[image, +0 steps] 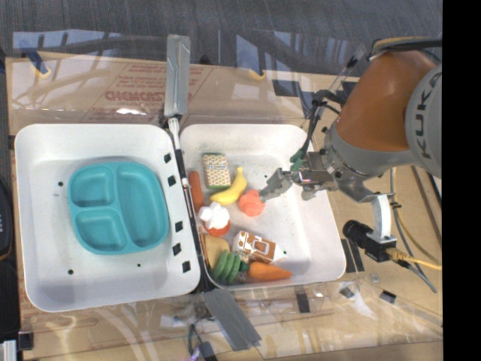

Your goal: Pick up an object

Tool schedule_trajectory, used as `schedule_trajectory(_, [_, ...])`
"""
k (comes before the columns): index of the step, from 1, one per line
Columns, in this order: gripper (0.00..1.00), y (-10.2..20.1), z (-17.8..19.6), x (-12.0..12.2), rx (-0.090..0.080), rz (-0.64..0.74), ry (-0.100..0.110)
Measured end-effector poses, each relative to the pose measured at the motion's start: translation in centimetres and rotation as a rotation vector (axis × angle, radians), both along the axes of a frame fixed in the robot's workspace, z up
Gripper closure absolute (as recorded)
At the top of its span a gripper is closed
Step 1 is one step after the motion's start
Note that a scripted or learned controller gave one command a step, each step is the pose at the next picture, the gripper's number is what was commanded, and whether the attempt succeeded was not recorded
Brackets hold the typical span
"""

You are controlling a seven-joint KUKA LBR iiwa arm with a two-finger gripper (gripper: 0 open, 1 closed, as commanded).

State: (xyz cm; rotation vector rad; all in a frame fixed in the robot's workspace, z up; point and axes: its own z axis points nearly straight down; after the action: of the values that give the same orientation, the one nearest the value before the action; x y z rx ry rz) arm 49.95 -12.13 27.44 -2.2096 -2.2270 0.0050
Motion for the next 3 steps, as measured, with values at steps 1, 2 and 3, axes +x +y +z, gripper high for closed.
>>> schedule_trajectory(1, [0.00, -0.4, -7.1, 4.3, 0.001, 0.125, 0.002])
schedule_trajectory(2, [0.00, -2.1, -18.3, 8.3, 0.000, 0.268, -0.004])
schedule_trajectory(3, [1.00, -2.2, -17.5, 8.3, 0.000, 0.272, -0.002])
